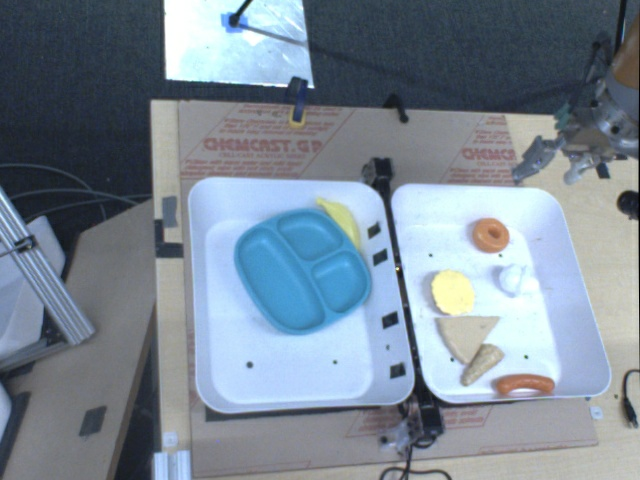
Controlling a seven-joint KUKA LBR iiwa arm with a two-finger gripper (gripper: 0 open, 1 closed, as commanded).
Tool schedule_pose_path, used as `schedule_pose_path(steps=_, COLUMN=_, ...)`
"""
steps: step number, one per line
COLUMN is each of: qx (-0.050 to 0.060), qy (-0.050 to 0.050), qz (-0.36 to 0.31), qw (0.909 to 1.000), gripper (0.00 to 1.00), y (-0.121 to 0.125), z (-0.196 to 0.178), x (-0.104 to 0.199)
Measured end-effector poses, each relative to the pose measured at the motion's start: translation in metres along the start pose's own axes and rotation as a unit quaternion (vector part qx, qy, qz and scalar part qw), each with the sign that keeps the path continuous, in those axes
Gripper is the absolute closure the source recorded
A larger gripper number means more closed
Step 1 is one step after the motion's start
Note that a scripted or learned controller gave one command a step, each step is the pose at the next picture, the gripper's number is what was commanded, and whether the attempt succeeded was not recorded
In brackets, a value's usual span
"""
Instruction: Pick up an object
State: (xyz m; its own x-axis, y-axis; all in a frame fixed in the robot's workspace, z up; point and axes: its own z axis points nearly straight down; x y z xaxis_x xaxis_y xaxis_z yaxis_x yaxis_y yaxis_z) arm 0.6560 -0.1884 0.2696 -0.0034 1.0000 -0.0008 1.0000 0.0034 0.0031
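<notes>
The orange toy doughnut [490,234], a small ring, lies near the far edge of the right bin [570,298], beside a yellow disc [452,291]. The gripper [560,163] hangs beyond that bin, fingers spread and grasping nothing. Under both bins lies cardboard [262,144] printed "CHEMCAST GP".

A blue divided tray [302,282] lies in the left bin [215,368], a reflective sheet [238,26] beyond.

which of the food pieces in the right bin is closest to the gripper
The orange donut, the ring-shaped piece at the far end of the right bin. It lies just below the gripper; the yellow disc, white lump and sausage sit farther away.
</notes>
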Motion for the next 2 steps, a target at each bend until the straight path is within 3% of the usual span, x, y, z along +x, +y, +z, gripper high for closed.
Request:
schedule_pose_path(steps=1, qx=0.005, qy=0.001, qz=0.001, qw=1.0, gripper=0.0, y=-0.031, z=0.092, x=0.001)
schedule_pose_path(steps=2, qx=0.003, qy=0.001, qz=-0.001, qw=1.0, gripper=0.0, y=-0.018, z=0.188, x=0.013)
